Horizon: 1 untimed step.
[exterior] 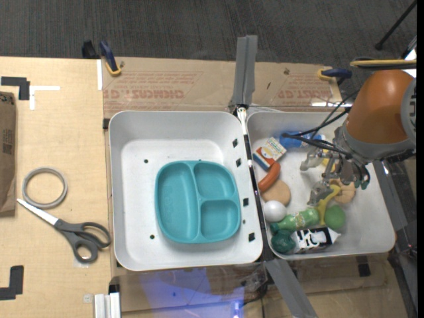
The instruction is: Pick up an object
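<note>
Arm enters from the right, orange band over the right bin [371, 240]. The gripper [329, 177] hangs low among the toys in that bin, metal fingers pointing down toward a yellow piece [342, 192] and a green round toy [334, 216]. Whether the gripper is spread or pressed together I cannot tell (the metalwork blurs into the clutter below it), and I see nothing clearly caught in it.

Candidate objects all sit in the right bin: a small printed card or box [270, 152] near the top, a blue item [295, 140] beside it, a red sausage-shaped toy [269, 175], a tan round piece [278, 193], a white ball [274, 211], a green bottle-shaped toy [297, 220] and a black-and-white packet [311, 238] at the near edge. The left bin [126, 177] holds 1 teal divided plate [197, 201]. Scissors [69, 228] and a tape roll [45, 187] lie on the bench, well apart from the work.

Judgement: this is the descent or grasp step, with no lift yet. The next move calls for closing on 1 item only, likely the yellow or green piece, then rising straight up; the crowding makes a slip or a double catch likely.
</note>
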Each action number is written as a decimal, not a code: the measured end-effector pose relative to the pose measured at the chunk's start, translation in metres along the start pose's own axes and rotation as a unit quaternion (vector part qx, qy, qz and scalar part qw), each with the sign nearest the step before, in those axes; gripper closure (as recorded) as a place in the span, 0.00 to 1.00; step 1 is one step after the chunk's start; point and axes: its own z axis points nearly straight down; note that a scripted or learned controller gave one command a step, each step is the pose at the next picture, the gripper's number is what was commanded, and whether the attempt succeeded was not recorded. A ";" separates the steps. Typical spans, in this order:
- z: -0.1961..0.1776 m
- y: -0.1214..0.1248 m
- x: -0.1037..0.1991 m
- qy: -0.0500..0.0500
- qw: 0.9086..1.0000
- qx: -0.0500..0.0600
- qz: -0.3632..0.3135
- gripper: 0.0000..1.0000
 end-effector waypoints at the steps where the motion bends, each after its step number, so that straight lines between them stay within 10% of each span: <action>1: -0.010 0.002 -0.002 -0.002 1.000 0.001 -0.002 1.00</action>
